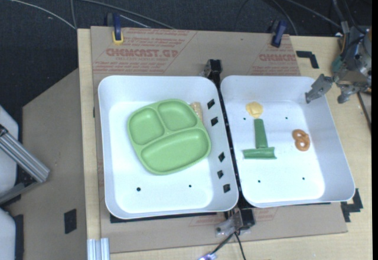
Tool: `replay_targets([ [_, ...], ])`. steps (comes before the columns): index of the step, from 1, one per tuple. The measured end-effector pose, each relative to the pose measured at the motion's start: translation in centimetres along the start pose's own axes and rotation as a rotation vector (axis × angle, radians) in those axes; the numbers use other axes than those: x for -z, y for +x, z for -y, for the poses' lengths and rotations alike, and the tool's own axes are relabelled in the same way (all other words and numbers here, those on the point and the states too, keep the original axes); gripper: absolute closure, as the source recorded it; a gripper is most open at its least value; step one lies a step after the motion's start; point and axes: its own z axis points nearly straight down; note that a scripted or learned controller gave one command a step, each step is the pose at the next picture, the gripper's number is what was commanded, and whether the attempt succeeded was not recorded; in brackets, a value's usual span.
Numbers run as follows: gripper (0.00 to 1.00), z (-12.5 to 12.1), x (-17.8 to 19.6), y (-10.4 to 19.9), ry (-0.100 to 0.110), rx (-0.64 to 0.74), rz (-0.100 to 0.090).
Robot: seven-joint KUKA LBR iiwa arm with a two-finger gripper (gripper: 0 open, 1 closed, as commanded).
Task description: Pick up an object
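In the right bin (331, 176) lie a green T-shaped squeegee-like tool (259, 142), a small yellow piece (254, 109) just above it, and an orange-brown pretzel (301, 140) to its right. A green divided plate (169, 135) rests in the left bin (118, 182), with a tan item (196, 111) tucked at its upper right edge. My gripper (331, 90) hovers at the right bin's upper right corner, fingers spread apart and nothing between them. It is well clear of the pretzel, up and to the right of it.
Blue clamps (118, 33) (277, 32) hold the cardboard sheet at the bench's back edge. A black divider with clips (220, 135) runs between the bins. Cables lie on the dark floor beyond; a metal rail (20, 155) sits at far left.
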Motion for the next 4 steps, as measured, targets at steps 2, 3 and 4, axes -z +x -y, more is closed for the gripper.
replay_targets([
  [2, 0.0, -0.2, -5.2, -0.5, -0.008, 0.003, 0.002],
  [3, 0.0, -0.2, -11.4, 0.1, -0.009, 0.004, 0.001],
  [4, 0.0, -0.3, -15.5, 0.2, -0.01, 0.004, 0.0],
])
